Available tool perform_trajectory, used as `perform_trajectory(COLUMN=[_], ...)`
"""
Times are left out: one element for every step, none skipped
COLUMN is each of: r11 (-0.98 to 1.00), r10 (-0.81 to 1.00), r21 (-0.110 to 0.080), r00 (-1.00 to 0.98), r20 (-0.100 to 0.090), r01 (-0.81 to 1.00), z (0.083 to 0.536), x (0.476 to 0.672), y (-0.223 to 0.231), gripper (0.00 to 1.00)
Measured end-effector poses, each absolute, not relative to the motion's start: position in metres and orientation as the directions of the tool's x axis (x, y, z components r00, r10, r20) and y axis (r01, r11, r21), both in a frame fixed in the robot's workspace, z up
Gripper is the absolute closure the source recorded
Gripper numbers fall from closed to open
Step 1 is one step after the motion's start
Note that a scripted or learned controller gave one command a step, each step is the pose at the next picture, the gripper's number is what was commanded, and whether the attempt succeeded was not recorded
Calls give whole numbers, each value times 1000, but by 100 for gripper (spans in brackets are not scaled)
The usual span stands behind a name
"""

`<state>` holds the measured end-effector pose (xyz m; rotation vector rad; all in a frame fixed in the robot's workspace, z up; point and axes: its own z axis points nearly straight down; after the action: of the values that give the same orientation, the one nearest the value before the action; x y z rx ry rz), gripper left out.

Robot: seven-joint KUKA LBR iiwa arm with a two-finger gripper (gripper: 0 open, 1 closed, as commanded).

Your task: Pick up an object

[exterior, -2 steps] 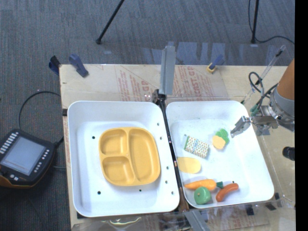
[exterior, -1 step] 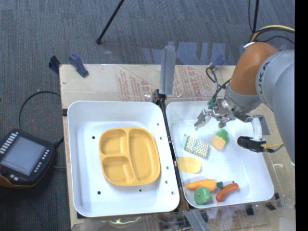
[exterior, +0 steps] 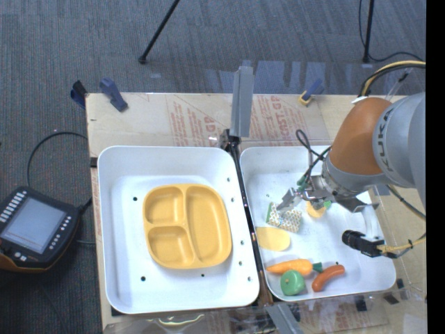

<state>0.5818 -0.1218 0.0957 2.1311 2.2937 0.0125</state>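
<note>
My gripper [exterior: 297, 199] hangs low in the right bin [exterior: 361, 270], near the bin's middle, under the grey arm with its orange band. Its tip is right above the upper edge of a small white packet with a green dotted pattern [exterior: 286, 219]. A small yellow piece [exterior: 316, 210] lies just right of the gripper. Toward the front of the bin are a flat yellow disc [exterior: 272, 239], a carrot [exterior: 290, 266], a green pepper [exterior: 293, 282] and an orange-red sausage [exterior: 328, 277]. I see nothing lifted off the bin floor.
The left bin [exterior: 118, 186] holds a yellow three-compartment plate [exterior: 186, 225]. A grey upright post [exterior: 242, 110] stands at the back between the bins. A handheld control pendant [exterior: 31, 228] lies on the floor at the left.
</note>
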Motion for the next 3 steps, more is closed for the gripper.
perform_trajectory(r11=[28,25,16], r10=[1000,1000,1000], r21=[8,17,2], r00=[-29,-25,-16], r20=[1,1,5], r01=[1000,1000,1000], z=[95,94,92], x=[516,483,493], y=[-84,-88,-89], gripper=[0,0,0])
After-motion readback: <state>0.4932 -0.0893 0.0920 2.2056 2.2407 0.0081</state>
